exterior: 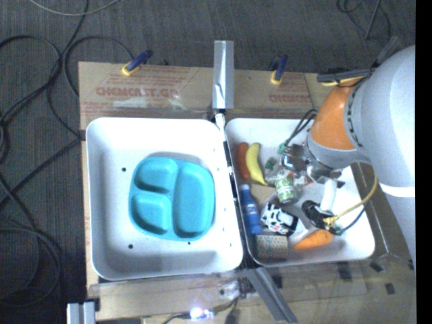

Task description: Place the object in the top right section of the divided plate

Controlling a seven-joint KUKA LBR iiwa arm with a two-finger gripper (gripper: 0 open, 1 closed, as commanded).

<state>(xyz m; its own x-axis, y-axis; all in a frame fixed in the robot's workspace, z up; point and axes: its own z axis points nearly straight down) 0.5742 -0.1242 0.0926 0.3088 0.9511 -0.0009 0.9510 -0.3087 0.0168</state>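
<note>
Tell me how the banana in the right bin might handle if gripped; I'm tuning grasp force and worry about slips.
The banana looks smooth and curved, so it may twist or slide between flat fingers. It lies flat against an orange-red item, so a nudge would likely pivot it, not roll it. Its uniform glossy yellow suggests a plastic toy, probably light and fairly stiff.

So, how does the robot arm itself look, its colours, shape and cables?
The arm is thick, rounded and light grey, with an orange band above the wrist. Below the band sits a metallic grey wrist part with small dark details. A thin dark cable loops beside it, and a yellowish cable curves lower down over the right bin. The pincer looks small, silvery and hard to make out.
</note>
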